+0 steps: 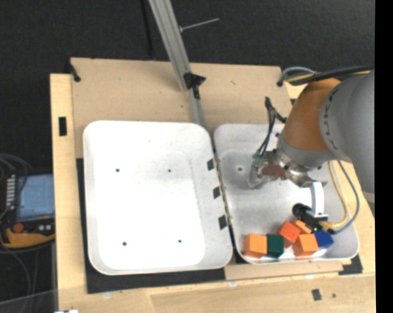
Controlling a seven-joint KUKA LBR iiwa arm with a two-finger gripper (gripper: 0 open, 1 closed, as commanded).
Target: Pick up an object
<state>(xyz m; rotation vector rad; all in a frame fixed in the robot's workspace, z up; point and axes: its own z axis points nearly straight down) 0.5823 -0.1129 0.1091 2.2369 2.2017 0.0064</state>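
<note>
Several small blocks lie bunched at the near edge of the right bin (238,142): an orange block (255,244), a green block (275,244), another orange block (290,230), a third orange one (306,243) and a blue block (322,238). My gripper (257,175) hangs over the middle of the right bin, well behind the blocks and apart from them. Nothing shows between its fingers. The grey arm with its orange band (307,119) covers the bin's far right part.
The left bin (147,194) sits beside the right one, joined by black clips. A metal pole (173,38) slants in from the top toward the bins' seam. Cables and a blue box (33,197) lie off the bench at left.
</note>
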